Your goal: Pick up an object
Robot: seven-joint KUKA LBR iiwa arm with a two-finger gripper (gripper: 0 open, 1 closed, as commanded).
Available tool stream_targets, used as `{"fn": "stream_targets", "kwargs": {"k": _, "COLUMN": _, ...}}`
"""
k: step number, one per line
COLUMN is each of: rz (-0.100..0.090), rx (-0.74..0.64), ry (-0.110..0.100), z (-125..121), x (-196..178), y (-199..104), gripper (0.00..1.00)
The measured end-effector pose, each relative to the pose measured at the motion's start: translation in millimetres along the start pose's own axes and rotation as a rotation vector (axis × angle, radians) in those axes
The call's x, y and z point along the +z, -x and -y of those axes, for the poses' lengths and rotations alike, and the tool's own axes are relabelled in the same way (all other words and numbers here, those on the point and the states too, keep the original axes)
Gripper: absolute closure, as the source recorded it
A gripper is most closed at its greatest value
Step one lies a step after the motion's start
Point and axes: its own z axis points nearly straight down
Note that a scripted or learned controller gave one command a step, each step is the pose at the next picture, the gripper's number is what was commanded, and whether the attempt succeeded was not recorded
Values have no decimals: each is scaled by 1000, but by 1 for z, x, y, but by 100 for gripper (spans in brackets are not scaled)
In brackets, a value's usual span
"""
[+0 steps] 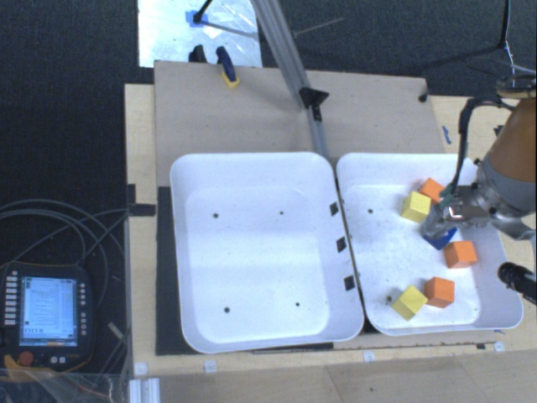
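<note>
No legible writing anywhere; the pendant [46, 317] at lower left is showing a lit screen, text too small to read. Arm [513, 162] is reaching in from the right edge, gripper [442, 225] sitting low over the right bin [369, 292], right on top of a blue block [440, 239] that is peeking out just under it. Can't tell whether the gripper is clamping anything or how it is set; the wrist is blocking that. Other blocks lying in the right bin: yellow block [414, 206] and orange block [431, 189] touching each other just upper left of the gripper, another orange one [461, 253] just lower right of the blue, and a yellow [409, 301] and orange [440, 291] pair side by side near the bin's bottom edge. Left bin [252, 250] is sitting beside it, rims touching. A grey pole [281, 44] is slanting down from the top centre to the bins' junction.
</note>
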Motion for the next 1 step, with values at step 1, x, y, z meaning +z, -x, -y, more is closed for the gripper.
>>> {"fn": "stream_targets", "kwargs": {"k": 1, "rz": 0, "rx": -1, "ry": 0, "z": -9, "x": 7, "y": -47, "gripper": 100}}
